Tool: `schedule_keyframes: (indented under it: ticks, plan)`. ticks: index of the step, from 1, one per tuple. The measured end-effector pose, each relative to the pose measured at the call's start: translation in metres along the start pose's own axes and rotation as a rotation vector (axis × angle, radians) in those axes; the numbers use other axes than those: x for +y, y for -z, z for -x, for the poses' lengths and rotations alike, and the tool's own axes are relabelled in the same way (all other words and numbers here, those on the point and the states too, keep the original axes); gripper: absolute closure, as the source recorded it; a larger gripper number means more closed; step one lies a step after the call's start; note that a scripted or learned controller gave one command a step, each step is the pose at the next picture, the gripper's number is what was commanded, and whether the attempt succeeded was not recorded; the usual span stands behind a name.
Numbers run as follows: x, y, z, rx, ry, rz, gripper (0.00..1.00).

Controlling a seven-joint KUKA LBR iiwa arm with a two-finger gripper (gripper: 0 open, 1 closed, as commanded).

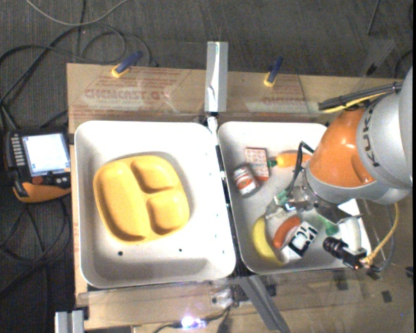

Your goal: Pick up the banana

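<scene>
Camera view shows the banana (261,238), smooth, curved and yellow, lying in the near left part of the right white bin (230,186). Just right of it, touching or nearly so, sits a red-and-orange item beside a black-and-white printed pack (302,240); its print is too small to read. The gripper (295,201) hangs over these, right of the banana; whether it is open or closed cannot be told. Farther back lie a small red-labelled can (243,180), a red box (257,161) and an orange carrot-like piece (288,160). The left bin (90,255) holds a glossy yellow divided tray (143,196). "KUKA" lettering shows partly on the arm (374,144).
</scene>
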State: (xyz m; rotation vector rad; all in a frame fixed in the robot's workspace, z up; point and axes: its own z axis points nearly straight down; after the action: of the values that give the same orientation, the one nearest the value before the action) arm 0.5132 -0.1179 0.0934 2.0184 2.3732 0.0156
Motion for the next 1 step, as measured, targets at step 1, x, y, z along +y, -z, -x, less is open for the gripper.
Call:
schedule_keyframes:
  ticks: [1]
  plan:
    - [-0.0015,-0.0019,-0.0022,0.005,0.002,-0.007,0.0]
